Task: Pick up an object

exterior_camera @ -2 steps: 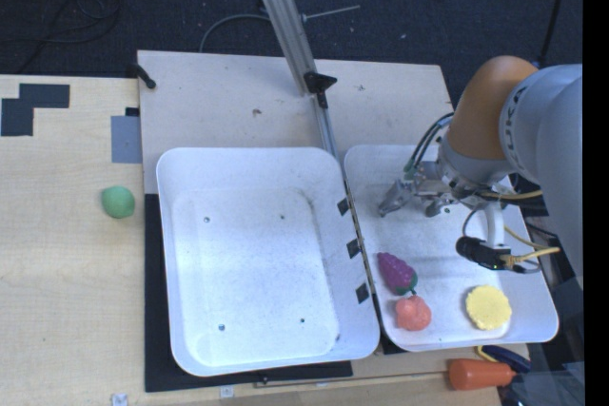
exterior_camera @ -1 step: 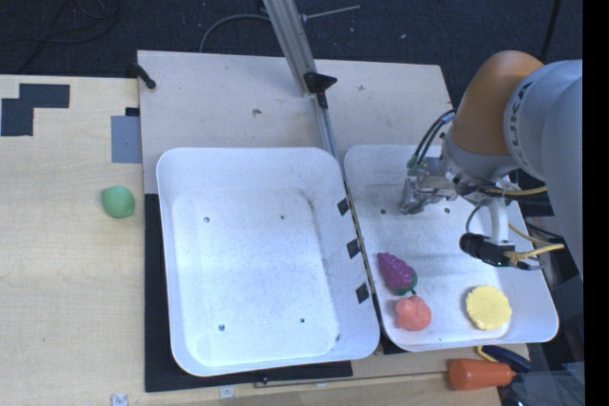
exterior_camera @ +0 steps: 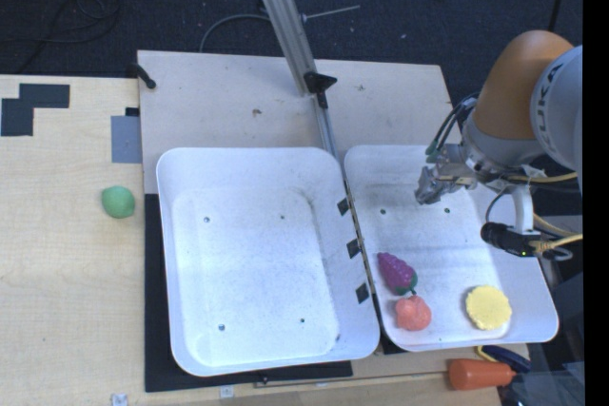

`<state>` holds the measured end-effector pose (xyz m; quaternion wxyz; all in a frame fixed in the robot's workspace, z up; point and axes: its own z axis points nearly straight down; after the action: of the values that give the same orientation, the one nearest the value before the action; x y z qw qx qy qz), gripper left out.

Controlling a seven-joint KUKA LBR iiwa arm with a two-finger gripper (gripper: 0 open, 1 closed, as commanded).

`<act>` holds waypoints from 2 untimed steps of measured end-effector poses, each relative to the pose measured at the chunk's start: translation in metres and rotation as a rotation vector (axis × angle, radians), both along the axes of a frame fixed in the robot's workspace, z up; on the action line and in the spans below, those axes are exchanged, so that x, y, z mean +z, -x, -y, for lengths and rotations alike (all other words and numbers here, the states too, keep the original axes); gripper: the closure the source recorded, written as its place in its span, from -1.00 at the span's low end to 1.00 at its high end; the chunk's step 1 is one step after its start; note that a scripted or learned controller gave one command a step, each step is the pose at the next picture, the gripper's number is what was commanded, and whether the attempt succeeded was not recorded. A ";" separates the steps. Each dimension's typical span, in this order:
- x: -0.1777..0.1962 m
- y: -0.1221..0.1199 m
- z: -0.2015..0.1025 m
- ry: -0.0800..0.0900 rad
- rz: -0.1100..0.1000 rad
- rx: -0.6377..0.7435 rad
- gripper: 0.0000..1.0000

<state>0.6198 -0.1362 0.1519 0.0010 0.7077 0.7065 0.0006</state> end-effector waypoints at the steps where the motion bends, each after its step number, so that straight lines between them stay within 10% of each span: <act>1: 0.051 0.008 0.007 0.000 0.000 0.000 1.00; 2: 0.106 -0.002 0.004 0.000 0.002 0.002 1.00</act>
<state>0.6215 -0.1404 0.2580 0.0016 0.7072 0.7070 0.0012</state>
